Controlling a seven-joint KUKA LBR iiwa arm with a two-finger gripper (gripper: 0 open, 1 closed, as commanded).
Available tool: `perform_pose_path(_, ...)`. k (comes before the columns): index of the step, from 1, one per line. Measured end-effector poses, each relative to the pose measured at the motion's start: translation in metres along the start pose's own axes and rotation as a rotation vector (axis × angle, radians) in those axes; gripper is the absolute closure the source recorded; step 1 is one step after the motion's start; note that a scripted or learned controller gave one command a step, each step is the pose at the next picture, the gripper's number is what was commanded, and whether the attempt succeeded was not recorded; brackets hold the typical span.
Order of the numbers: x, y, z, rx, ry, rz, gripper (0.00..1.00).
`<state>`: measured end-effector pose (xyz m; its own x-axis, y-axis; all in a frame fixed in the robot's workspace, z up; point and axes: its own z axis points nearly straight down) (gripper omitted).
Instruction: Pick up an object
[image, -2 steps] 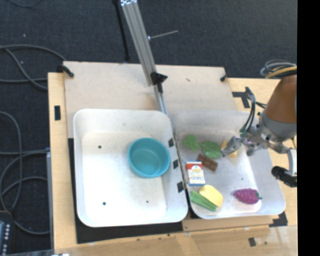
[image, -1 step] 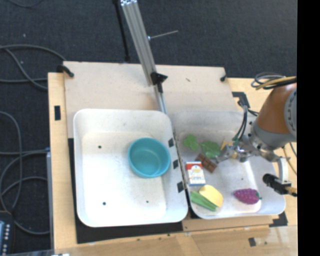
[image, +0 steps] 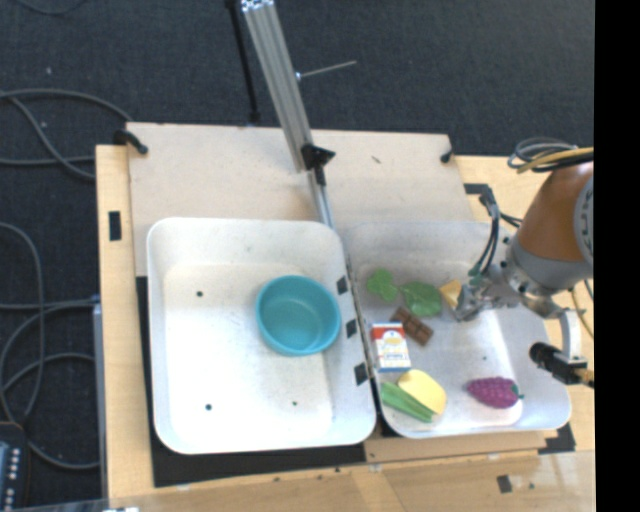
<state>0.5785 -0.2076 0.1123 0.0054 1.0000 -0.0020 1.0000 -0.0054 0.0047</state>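
- White bins sit side by side on the table (image: 230, 175): the left bin (image: 190, 400) spans the centre-left of the frame, the right bin (image: 540, 405) the centre-right.
- Teal bowl (image: 298, 314) stands upright toward the right side of the left bin.
- Along the upper part of the right bin lie two green pieces (image: 405, 292), with a brown block (image: 413, 326) just below them.
- A small red-and-white box (image: 391, 347) lies near that bin's left wall, just above a yellow and green corn cob (image: 414, 394) at the lower left corner.
- A purple grape bunch (image: 492, 391) lies at the lower right of the same bin, well apart from the corn.
- The grey arm with its orange band (image: 553, 215) enters from the right edge of the frame.
- Its end effector (image: 470, 303) is low over the upper middle of the right bin, just beside a small yellow piece (image: 452, 293); whether it is spread or pressed together cannot be told, and nothing is visibly gripped.
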Motion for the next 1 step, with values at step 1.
perform_pose_path(1,-0.0023,0.0117,-0.0585,-0.003,0.0,-0.009,1.0)
